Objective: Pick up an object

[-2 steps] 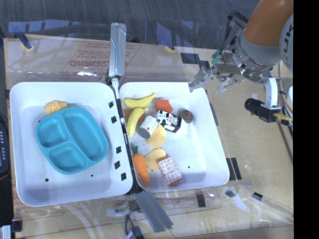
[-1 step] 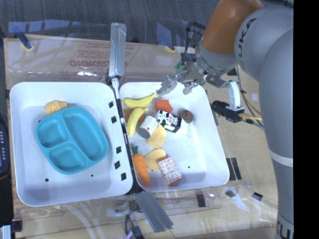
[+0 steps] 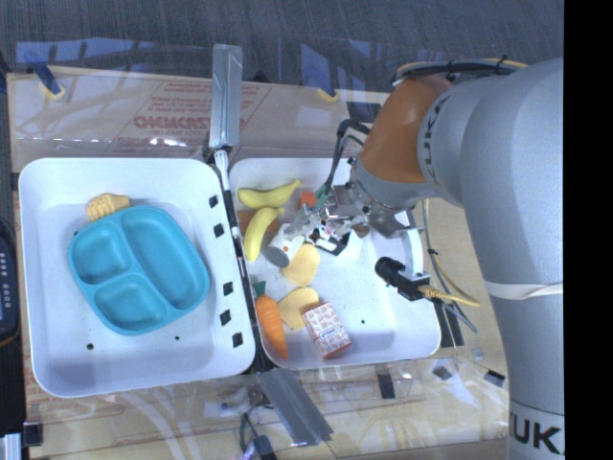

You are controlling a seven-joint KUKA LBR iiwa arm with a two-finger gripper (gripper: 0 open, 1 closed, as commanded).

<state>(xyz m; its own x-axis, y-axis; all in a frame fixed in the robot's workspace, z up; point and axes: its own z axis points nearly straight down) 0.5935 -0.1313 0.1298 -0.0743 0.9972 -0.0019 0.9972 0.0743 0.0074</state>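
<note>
Here, hand [image 3: 318,225] above bin [image 3: 388,319], lower banana [image 3: 256,234] just beside.

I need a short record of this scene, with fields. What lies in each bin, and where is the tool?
left bin: blue divided tray; yellow corn piece at the tray's far-left corner
right bin: banana, second banana, orange carrot, red-and-white carton, pale yellow pieces
tool: low over the right bin, just right of the bananas
held object: cannot tell
</note>
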